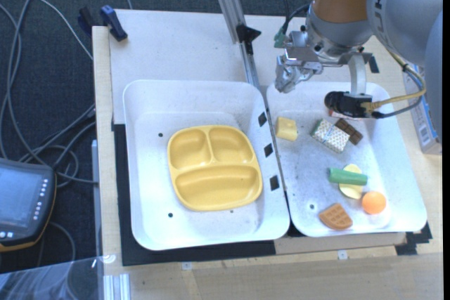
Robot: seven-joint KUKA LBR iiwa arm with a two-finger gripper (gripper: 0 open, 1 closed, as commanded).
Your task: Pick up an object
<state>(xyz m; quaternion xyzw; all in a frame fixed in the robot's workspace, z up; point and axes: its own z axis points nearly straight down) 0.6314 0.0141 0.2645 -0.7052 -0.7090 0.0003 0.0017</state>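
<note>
The metal fingers (287, 81) hang at the far edge of the right white bin (401, 172), and how far apart they stand I cannot tell; nothing shows between them. Just below sits a pale yellow block (286, 128), apart from them. Further right lie a speckled box (330, 135), a green stick (348, 176), an orange ball (374, 203). A yellow divided plate (214, 167) rests in the left bin (140, 151).
</note>
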